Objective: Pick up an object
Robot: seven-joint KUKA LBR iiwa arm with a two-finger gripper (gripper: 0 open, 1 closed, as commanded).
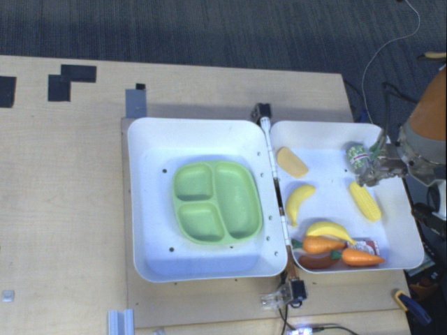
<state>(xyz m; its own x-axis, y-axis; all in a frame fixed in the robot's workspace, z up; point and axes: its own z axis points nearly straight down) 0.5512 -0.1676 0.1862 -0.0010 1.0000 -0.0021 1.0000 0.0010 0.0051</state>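
Note:
My gripper [370, 173] hangs low over the right side of the right bin [328, 142], at the end of the grey arm with the orange band [429, 117]. It sits just above the upper end of a yellow corn cob [367, 202] and right beside a green and white crumpled item [357, 156]. Nothing shows in its grasp. Further left in the same bin lie a tan bread-like piece [292, 162] and a small banana [300, 199].
Along the right bin's front wall are a second banana [328, 229], two carrots [323, 244] [362, 258], a brown sausage [316, 261] and a red and white packet [368, 246]. The left bin [150, 152] holds a green divided plate [216, 201].

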